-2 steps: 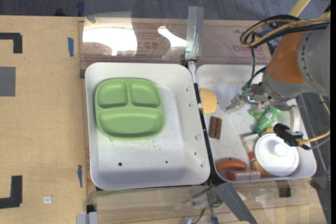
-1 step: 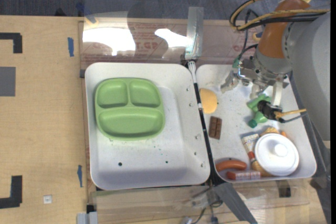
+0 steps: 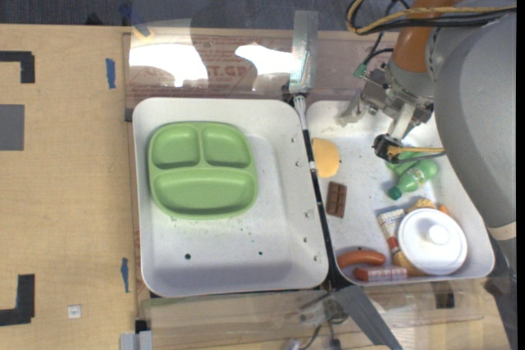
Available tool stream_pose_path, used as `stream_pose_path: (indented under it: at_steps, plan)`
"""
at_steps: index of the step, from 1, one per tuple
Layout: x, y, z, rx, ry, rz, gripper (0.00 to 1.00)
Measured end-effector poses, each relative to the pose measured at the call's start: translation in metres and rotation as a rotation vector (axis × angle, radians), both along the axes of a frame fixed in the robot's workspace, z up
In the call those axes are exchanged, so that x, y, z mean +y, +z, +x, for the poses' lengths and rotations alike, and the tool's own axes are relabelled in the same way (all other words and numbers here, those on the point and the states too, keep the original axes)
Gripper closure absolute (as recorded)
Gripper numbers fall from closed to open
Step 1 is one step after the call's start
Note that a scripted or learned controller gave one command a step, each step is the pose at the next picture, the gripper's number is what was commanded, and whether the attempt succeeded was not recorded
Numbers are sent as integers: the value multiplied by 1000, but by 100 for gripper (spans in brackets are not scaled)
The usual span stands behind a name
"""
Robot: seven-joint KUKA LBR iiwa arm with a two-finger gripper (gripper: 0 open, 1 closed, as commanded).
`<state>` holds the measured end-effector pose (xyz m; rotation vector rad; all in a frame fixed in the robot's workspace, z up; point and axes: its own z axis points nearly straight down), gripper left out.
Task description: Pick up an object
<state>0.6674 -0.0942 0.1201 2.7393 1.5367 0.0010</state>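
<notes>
Gripper (image 3: pixel 392 120) hovers over the right bin's (image 3: pixel 353 176) far end, finger state impossible to tell. Best bet: descend squarely on the green bottle (image 3: pixel 413 176) just beneath (it may roll). Count: one bottle, one yellow piece (image 3: pixel 326 157), one brown block (image 3: pixel 336 198), one red sausage (image 3: pixel 361 257), one white lidded cup (image 3: pixel 432 240), one green tray (image 3: pixel 202 169) left.
</notes>
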Motion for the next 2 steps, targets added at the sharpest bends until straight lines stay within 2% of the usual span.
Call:
stream_pose_path:
  at_steps: [1,2]
  plan:
    - [9,66,-118,2,-244,2,0]
    - [60,105,-188,6,-674,2,0]
